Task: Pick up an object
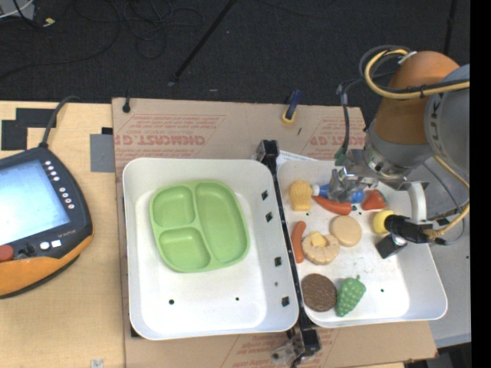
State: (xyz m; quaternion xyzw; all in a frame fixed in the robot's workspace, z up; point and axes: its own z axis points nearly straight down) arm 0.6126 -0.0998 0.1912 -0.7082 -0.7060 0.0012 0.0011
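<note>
Overhead view of the two-bin surface (192, 125). The tool (347, 184) is lowered into the right bin (418, 286), directly above a red chili-shaped toy (332, 204); whether its fingers are open or shut cannot be told, and nothing is seen between them. Relative to the chili, a yellow piece (300, 195) lies just to its left, a red piece (374, 200) to its right, a tan disc (346, 231) and a cut bun-like toy (319, 248) just below it, an orange sausage-like toy (298, 240) lower left, and a brown cookie (318, 290) and green grapes (350, 295) well below. Risk is judged to arise from crowding: neighbours may be nudged or pinched together, or the slim chili may slip out. The left bin (138, 282) holds a green divided tray (199, 226). A cardboard sheet underlies the bins; a teach pendant (38, 213) rests far left, and cables cross the dark floor (192, 37) beyond
</note>
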